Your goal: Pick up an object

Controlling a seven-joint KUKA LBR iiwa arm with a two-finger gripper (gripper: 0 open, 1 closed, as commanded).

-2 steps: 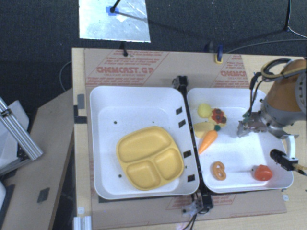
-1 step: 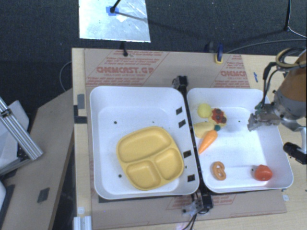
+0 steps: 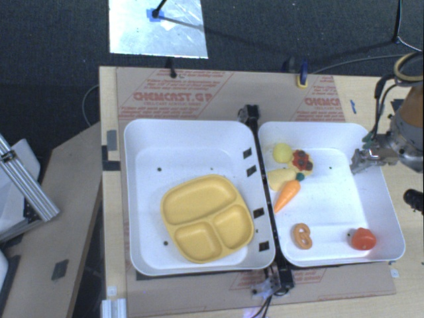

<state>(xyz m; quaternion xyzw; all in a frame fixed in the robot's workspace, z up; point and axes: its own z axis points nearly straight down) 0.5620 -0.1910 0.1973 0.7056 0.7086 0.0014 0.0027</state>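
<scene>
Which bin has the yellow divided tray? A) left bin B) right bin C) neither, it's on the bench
A: the yellow divided tray lies inside the left bin, while the right bin holds the toy carrot and other small toy foods.

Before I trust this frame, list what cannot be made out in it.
- Gripper: too small and blurred in the camera view to tell open or shut.
- Arm: cut off by the right edge.
- Pile by the carrot: the yellow pieces overlap, so kinds unclear.

Arm (image 3: 409, 111) cut off at right edge; hand (image 3: 363, 158) fingers too small to tell.
</scene>
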